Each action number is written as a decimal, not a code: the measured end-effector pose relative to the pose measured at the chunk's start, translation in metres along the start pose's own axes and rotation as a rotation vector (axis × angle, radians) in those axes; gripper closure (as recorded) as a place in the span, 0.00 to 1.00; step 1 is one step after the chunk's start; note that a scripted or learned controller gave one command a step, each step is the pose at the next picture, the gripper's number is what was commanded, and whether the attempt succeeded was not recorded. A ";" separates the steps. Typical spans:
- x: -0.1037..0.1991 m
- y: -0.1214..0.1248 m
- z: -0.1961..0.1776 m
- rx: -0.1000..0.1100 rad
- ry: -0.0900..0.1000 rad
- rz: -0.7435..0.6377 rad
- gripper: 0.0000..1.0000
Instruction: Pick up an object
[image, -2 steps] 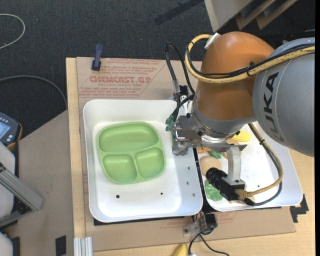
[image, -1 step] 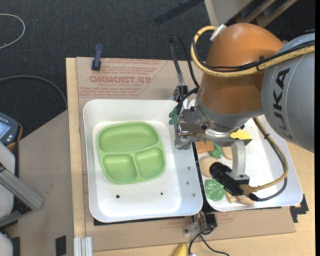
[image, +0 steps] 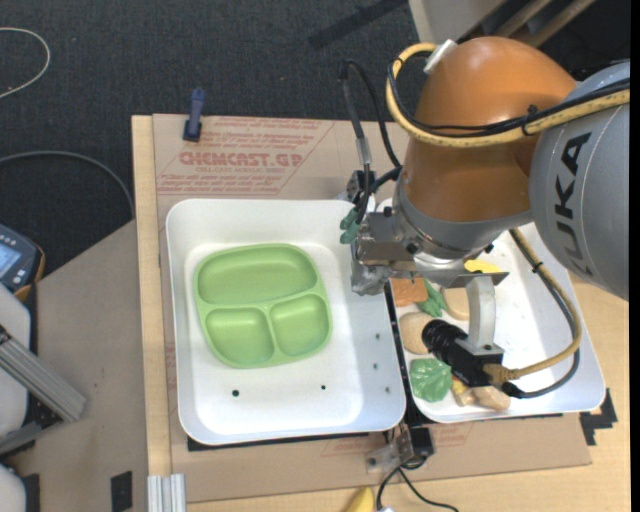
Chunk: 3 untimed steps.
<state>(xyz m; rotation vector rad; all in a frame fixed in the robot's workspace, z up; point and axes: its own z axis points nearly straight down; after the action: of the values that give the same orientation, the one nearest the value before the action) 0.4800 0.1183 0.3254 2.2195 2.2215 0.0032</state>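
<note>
My gripper (image: 415, 285) hangs over the left part of the right bin (image: 560, 390), its fingers hidden under the orange wrist band and grey body. Just below it lie several small things: an orange piece (image: 406, 292), a green leafy piece (image: 436, 298), a tan round piece (image: 456, 303), a pale round piece (image: 413, 334), a green crumpled piece (image: 431, 376) and a beige piece (image: 487, 398) near the front wall. A yellow piece (image: 487, 268) peeks out beside the arm. I cannot see anything held.
The left bin (image: 190, 400) holds a green three-compartment plate (image: 263, 303). Both bins rest on a cardboard sheet (image: 245, 150) with a blue clip (image: 194, 114) at its back edge. The arm's bulk covers the back of the right bin.
</note>
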 end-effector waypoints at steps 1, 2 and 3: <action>0.067 -0.001 -0.005 0.000 0.002 -0.006 1.00; 0.008 0.001 -0.074 -0.007 0.001 0.007 1.00; 0.011 0.000 -0.080 -0.001 0.000 0.000 1.00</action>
<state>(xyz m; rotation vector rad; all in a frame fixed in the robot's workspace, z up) 0.4800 0.1297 0.4058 2.2191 2.2201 0.0042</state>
